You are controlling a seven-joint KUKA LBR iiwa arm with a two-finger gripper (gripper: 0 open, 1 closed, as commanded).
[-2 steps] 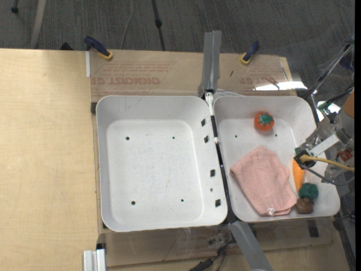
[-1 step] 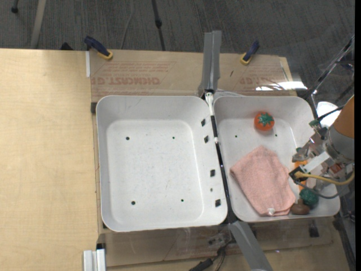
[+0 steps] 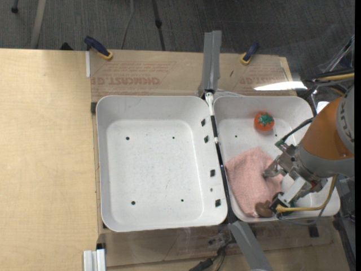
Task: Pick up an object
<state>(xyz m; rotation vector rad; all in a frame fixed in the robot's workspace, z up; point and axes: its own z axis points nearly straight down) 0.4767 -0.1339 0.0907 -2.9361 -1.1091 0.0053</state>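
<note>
- The task seems to be in its early part: nothing is lifted, and all the objects lie on the floor of the right bin (image 3: 248,109).
- The gripper (image 3: 276,171) is low in the right part of the frame, over the right edge of the pink cloth (image 3: 248,174). It looks very close to the cloth or touching it, but I cannot tell which.
- The fingers are small and partly covered by the wrist, so I cannot tell if the jaws are apart or together. I see nothing between them.
- The pink cloth is the nearest thing to pick; it lies crumpled in the lower half of the right bin.
- A small brown object (image 3: 263,209) lies at the lower edge of the cloth, near the bin's lower rim, just beside the arm's cables.
- A red toy tomato (image 3: 263,121) with a green top stands apart, in the upper part of the same bin.
- The left bin (image 3: 104,151) fills the middle of the frame.
- What is left, in my judgement: to close on one object and raise it. The soft cloth can slip or come up only partly, and the bin wall is near.
</note>
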